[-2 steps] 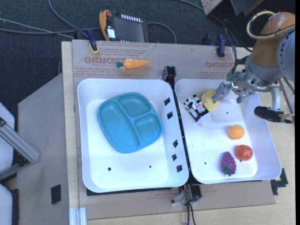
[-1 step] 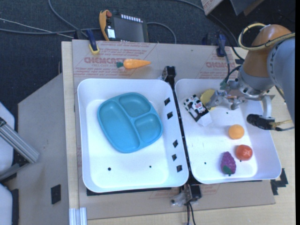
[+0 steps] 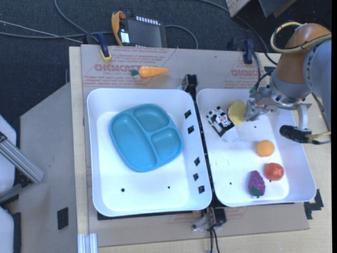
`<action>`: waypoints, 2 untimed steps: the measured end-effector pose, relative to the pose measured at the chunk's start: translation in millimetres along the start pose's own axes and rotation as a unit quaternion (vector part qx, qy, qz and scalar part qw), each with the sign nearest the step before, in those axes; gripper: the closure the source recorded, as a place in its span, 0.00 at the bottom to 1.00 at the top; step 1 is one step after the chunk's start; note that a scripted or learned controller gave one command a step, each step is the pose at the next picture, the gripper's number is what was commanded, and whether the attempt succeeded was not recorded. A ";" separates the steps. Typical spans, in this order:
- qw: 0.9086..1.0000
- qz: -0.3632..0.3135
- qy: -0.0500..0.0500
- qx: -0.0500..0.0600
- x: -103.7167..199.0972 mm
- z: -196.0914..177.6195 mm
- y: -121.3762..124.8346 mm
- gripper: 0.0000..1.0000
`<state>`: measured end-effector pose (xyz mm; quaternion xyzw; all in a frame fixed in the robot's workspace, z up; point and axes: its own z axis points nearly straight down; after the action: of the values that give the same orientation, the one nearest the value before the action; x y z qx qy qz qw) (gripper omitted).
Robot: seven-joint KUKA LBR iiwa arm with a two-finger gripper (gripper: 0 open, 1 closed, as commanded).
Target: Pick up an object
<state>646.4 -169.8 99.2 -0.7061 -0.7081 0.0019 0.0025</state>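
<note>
sitting on a bench topped with printed brown cardboard (image 3: pixel 231 74), two shallow white bins lie side by side. the left bin (image 3: pixel 105 194) is glossy moulded plastic with rounded corners, and it holds a turquoise divided plate (image 3: pixel 146 137), smooth and matte, tilted a little, with one long compartment and two smaller ones. just beyond the left bin's far rim, on the cardboard, lies a small orange toy carrot (image 3: pixel 150 72) with a green tip. a row of small black tabs (image 3: pixel 194 146) runs down the seam where the two bins meet.

the right bin (image 3: pixel 231 191) holds several small toys. near its far left corner sits a black-and-white cow-patterned toy (image 3: pixel 221 120), boxy in shape, touching a round pale yellow piece (image 3: pixel 236 112) just to its right. farther right, toward the middle, lies a smooth orange ball-like fruit (image 3: pixel 265 148). nearer the front edge sit a bumpy purple grape cluster (image 3: pixel 256 183) with a green bit at its base and, just beside it, a shiny red tomato (image 3: pixel 274 171).

the gripper (image 3: pixel 253 113) hangs low in the bin's far part, right beside the yellow piece; whether its fingers are spread or pressed together cannot be told. the grey arm with its orange band (image 3: pixel 297 57) enters from the right.
</note>
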 end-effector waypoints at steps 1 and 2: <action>1.000 0.001 -0.001 -0.006 4.4 -63.5 -1.6 1.00; 1.000 0.001 -0.001 -0.007 -2.0 -110.7 0.7 1.00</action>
<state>647.7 -171.9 209.9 -0.7066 -0.7076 -0.0018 -0.0032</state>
